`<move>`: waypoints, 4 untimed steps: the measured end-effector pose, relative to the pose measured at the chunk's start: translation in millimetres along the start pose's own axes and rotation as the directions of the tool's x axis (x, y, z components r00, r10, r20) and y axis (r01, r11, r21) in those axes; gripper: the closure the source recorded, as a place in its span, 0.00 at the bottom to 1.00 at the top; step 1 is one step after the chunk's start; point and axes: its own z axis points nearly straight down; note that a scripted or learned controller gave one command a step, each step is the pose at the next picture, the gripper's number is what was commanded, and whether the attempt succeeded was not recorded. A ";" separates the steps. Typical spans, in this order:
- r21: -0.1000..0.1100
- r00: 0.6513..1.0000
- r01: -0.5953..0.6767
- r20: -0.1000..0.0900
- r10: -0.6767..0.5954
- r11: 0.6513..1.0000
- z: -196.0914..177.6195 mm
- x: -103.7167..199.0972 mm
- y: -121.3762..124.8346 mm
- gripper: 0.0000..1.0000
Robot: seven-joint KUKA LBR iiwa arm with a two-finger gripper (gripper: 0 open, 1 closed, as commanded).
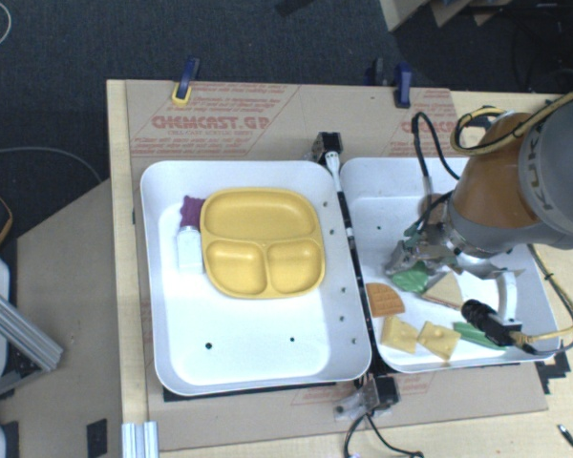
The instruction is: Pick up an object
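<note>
My gripper (410, 259) is low in the right bin (382, 191), at its left-middle. Just under it lies a green object (412, 281), touching or nearly touching the gripper's tip. A tan wedge (445, 292) rests to the right of the green object. An orange-brown piece (385, 301) lies at the bin's left wall. Two yellow blocks (398, 334) (438, 341) sit near the front edge, with a long green piece (478, 336) beside them. The arm's body hides the right part of this bin.
The left bin (172, 351) holds a yellow divided plate (262, 240) at its back. A white bottle with a purple cap (188, 239) lies against the plate's left side. A black ridge (349, 256) separates the two bins.
</note>
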 end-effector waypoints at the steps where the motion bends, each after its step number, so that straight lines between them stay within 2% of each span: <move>1: -0.002 1.000 0.004 0.000 -0.004 1.000 -49.6 4.1 10.3 1.00; 2: -0.004 1.000 0.004 0.001 -0.004 1.000 -106.8 7.5 3.0 1.00; 3: -0.003 1.000 0.004 0.001 -0.004 1.000 -131.6 7.6 4.3 1.00; 4: 0.000 1.000 0.009 -0.001 -0.009 1.000 -120.9 56.4 30.8 1.00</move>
